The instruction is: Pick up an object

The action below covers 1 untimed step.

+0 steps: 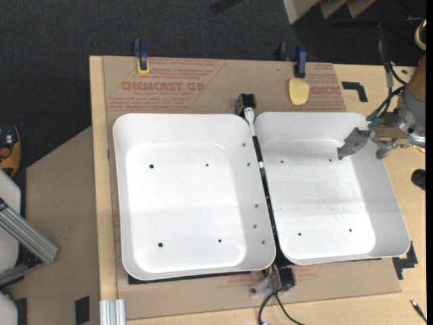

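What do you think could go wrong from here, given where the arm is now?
1. The tool hangs over the upper right part of the right bin, and no loose object is visible on the white floor beneath it, so a descent here would likely close on nothing.
2. It sits close to that bin's right wall; a straight drop could clip the rim and shift the bin.
3. The yellow piece lies on the board outside both bins, probably beyond a normal pick.

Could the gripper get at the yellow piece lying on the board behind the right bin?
Probably yes: the gripper hangs over the right bin, and the yellow piece lies on bare board; only the blue clamp just behind it might crowd the jaws.
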Each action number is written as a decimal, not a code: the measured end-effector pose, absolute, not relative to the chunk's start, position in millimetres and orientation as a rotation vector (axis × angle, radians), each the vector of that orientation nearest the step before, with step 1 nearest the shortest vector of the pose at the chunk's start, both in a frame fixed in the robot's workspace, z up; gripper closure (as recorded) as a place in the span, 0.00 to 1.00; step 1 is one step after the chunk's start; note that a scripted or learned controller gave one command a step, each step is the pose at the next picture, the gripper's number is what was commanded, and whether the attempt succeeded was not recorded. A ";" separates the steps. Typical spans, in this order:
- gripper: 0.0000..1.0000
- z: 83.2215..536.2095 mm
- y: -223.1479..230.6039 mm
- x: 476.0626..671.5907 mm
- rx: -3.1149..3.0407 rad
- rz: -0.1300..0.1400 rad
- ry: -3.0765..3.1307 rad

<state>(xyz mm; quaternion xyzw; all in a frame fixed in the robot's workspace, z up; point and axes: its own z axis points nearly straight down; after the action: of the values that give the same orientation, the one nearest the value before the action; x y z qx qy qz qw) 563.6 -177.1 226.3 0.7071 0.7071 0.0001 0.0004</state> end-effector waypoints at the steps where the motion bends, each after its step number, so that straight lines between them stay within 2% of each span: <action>1: 1.00 237.4 -177.3 564.3 2.218 0.003 2.219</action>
<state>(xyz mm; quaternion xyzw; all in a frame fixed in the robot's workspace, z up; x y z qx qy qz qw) 564.3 -177.3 237.4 0.7069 0.7073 0.0009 0.0021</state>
